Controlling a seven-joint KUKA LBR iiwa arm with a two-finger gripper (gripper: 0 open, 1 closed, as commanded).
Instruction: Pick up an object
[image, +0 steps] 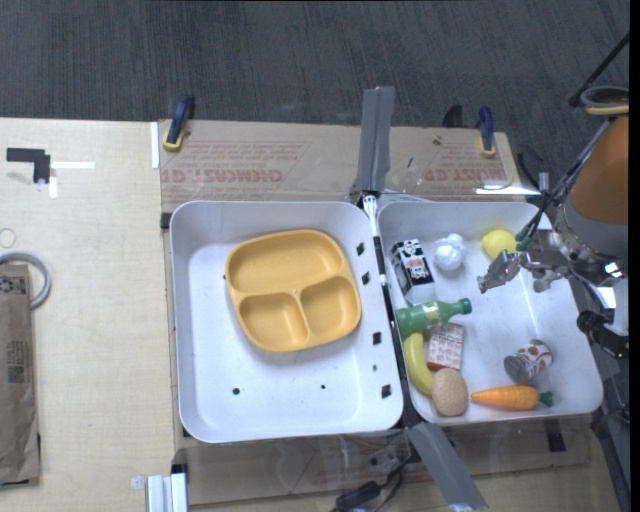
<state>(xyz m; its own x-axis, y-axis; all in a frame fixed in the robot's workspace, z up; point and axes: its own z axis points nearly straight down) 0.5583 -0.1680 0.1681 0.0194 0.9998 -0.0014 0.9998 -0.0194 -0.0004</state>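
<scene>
Pincer (497, 272): hung over the right bin (585, 400), fingers parted, gripping nothing.
Nearest object: yellow ball (498, 243), just beyond the pincer, toward the bin's far wall.
Relation: ball lay close up-frame of the fingertips; round, no long axis.
Farther from pincer: green bottle (431, 315), carrot (509, 398), yellow tray (293, 290) in the left bin.
</scene>
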